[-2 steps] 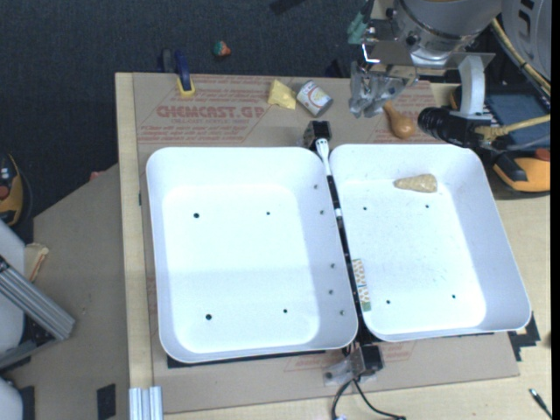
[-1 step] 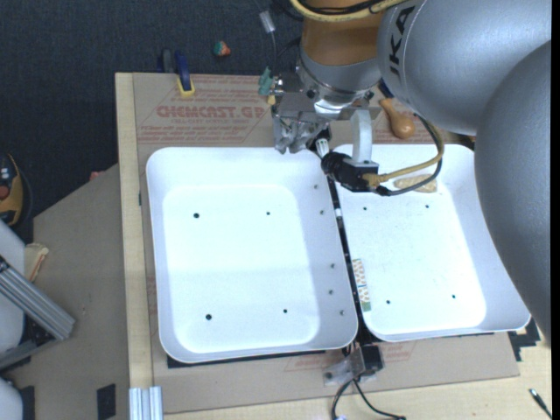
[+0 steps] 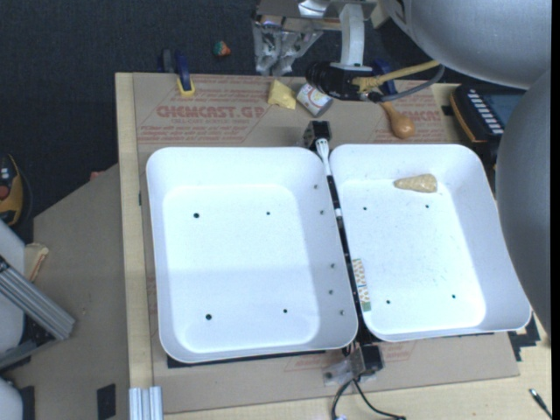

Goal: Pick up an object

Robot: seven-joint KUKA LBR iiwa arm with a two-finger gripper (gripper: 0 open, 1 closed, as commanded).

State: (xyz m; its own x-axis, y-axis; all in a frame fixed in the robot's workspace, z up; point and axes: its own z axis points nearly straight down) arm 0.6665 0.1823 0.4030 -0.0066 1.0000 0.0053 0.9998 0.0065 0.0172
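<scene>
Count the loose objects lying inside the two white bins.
1: a tan lump near the far edge of the right bin. The arm covers that bin's right edge, so something may be hidden there.

Two white bins, one tan lump in the right bin, and one wooden spoon behind them.

Smooth white plastic bins, matt brown board bench, shiny metal pincer, rough tan lump

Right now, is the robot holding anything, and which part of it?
It cannot be told. The end effector hangs past the bins' far edge, above the board, and nothing shows clearly in its grip. The tan piece lies untouched in the right bin.
</scene>
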